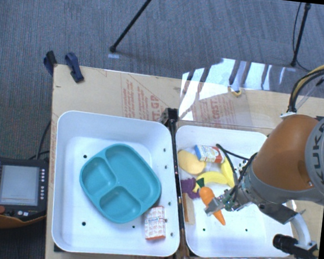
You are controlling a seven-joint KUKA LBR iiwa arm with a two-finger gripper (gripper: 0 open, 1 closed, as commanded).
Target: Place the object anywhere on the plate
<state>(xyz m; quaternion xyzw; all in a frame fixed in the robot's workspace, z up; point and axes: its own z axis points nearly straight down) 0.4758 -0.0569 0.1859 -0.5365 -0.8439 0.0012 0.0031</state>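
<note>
A teal plate (120, 182) with three compartments lies in the left bin (73, 138). In the right bin (248, 236) sit a carrot (211, 204), a banana (217, 177), a yellow lemon-shaped piece (189, 161), a small purple piece (188, 185) and a little carton (208, 154). My gripper (218, 205) hangs low over the right bin, right at the carrot, with the grey tip touching or overlapping the carrot's orange body. The arm's orange band (285, 153) covers the bin's right side.
A small red and white box (155, 222) lies in the left bin just off the plate's lower right rim. A handheld pendant (14, 187) rests left of the bench. Two clamps (64, 64) sit at the bench's back left corner. Tripod legs stand on the carpet behind.
</note>
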